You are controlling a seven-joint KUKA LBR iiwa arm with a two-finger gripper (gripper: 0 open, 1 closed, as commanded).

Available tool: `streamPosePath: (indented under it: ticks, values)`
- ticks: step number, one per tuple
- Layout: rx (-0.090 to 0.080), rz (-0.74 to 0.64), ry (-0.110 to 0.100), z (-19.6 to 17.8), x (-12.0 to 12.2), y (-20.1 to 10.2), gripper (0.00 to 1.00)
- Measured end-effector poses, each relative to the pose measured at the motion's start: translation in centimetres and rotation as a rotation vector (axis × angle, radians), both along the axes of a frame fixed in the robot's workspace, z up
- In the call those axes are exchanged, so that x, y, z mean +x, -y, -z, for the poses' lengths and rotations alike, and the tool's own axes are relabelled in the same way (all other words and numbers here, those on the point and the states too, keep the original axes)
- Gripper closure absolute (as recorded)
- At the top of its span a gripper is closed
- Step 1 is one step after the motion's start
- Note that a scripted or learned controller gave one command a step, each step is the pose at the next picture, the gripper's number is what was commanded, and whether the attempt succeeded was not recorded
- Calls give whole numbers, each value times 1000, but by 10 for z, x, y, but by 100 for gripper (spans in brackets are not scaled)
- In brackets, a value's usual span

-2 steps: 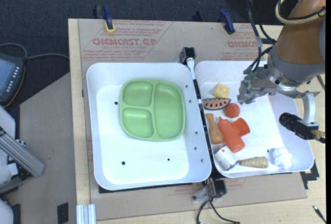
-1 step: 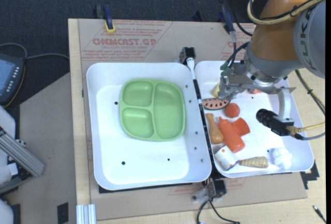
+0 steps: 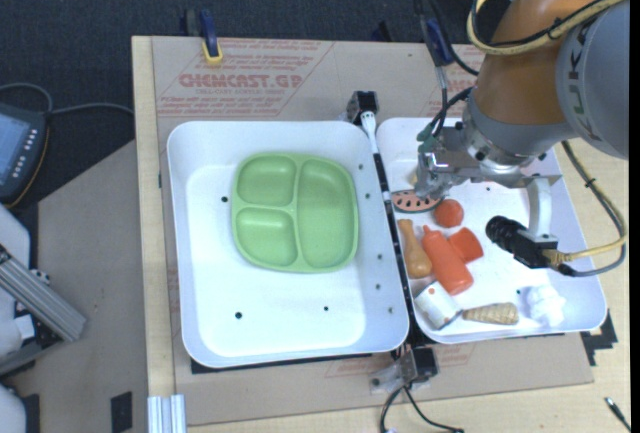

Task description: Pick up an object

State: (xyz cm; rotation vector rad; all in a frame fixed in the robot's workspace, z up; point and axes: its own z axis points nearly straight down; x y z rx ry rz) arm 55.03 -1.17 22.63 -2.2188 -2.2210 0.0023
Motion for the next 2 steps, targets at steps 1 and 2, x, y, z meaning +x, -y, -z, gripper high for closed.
streamPosePath:
  ticks: [1,2]
  values:
    - [0,0,0,10,-9,-13,100]
    - [-1,1,5,9,4,-7,100]
